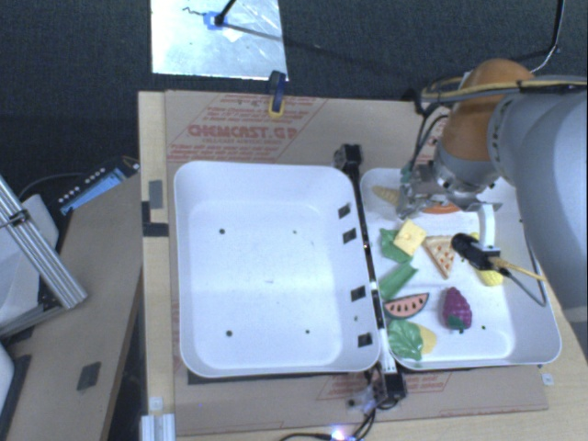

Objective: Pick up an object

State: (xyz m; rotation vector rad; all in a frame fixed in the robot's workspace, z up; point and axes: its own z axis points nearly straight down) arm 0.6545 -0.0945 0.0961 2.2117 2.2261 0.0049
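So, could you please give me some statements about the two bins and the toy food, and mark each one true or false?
1. The toy food lies in the right bin. True.
2. The watermelon slice lies in the left bin. False: it lies in the right bin, near the divider between the bins.
3. The purple grapes lie to the right of the watermelon slice. True.
4. The gripper hangs over the left bin. False: it is over the far end of the right bin.
5. The pizza slice is stacked on the purple grapes. False: they lie apart.
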